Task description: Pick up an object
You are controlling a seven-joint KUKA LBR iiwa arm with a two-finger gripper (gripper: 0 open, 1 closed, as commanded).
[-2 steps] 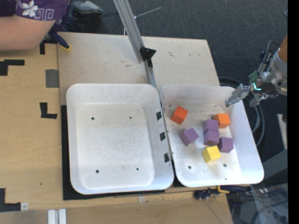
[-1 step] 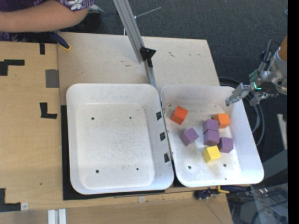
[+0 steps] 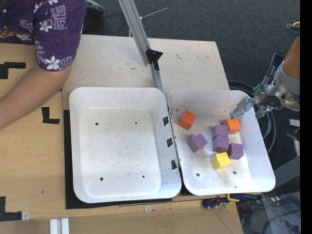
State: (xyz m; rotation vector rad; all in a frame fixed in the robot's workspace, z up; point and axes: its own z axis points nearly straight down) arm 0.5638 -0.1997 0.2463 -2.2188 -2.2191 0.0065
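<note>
- The gripper (image 3: 240, 110) reaches in from the right over the right bin (image 3: 258, 177), its grey fingertip end low near that bin's upper right part; I cannot tell how it is set, and no block shows caught in it.
- Just below the tip, nearly touching it in this view, sits an orange cube (image 3: 233, 125) against the bin's right side.
- Beside that cube, a step further from the tip and to its left, stand two purple cubes close together: an upper purple cube (image 3: 220, 130) and a middle purple cube (image 3: 221, 143) right under it.
- Further below the tip, a third purple cube (image 3: 236, 151) lies by the right wall, and a yellow cube (image 3: 220, 160) rests just left of and below it.
- Left of the cluster lies a lone purple cube (image 3: 197, 142).
- Well to the left of the tip, about level with it, a second orange block (image 3: 186, 120) sits tilted near the bin's left wall.
- Beyond that wall lies the left bin (image 3: 78, 130).
- Far from the tool, at the upper left, a person's arm (image 3: 27, 96) in a purple patterned sleeve rests on the bench (image 3: 195, 62).
- A slanted metal bar (image 3: 134, 21) crosses the top of the bench toward the gap between the bins.
</note>
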